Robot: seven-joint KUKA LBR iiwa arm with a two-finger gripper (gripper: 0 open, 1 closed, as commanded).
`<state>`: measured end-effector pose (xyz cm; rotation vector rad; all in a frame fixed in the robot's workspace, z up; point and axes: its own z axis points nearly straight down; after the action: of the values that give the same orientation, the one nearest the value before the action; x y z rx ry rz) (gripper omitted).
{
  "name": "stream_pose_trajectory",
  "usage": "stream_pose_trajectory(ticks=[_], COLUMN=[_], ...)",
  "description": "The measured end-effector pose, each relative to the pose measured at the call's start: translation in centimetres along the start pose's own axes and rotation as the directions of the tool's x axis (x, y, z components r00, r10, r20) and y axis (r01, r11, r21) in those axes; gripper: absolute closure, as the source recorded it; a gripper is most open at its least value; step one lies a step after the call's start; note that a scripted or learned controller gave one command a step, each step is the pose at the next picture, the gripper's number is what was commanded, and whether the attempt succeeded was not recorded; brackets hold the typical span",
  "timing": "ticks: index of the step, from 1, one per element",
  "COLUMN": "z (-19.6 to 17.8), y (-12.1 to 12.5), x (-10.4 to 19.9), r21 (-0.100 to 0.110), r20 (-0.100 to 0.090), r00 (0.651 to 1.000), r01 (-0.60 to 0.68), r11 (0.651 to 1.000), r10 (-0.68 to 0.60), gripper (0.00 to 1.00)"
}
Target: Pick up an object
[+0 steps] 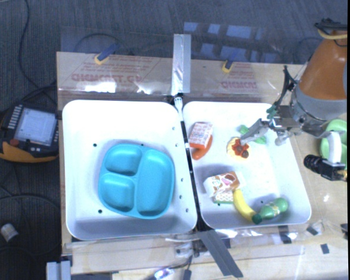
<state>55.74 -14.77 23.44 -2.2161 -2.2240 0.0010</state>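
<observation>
The arm (324, 69) is cut off at the right edge, only its orange band and grey wrist in view. Its gripper (251, 134) hangs low over the right bin (291, 174), and whether the grey fingers are spread or closed cannot be made out (they blur into one slanted shape).

Just beside the fingertips lies a small yellow-and-red toy (238, 147), its form unclear. A glossy orange-and-white packet (200, 137) rests near the divider. Lower down sit a crumpled printed pouch (221, 185), a smooth curved yellow banana (241, 205) touching it, and a green rounded object (272, 209).

The left bin (81, 156) holds a turquoise plastic divided plate (136, 179) with three compartments.
</observation>
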Motion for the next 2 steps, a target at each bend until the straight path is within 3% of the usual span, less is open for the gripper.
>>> stream_pose_trajectory(ticks=[1,2], z=[10.2,14.5], y=[4.8,4.4], x=[-0.3,-0.8], r21=[0.001,-0.009], r20=[0.002,0.005], r00=[1.000,0.999], r01=[0.013,0.043], r11=[1.000,0.999], r10=[-0.013,-0.043], gripper=[0.00,0.00])
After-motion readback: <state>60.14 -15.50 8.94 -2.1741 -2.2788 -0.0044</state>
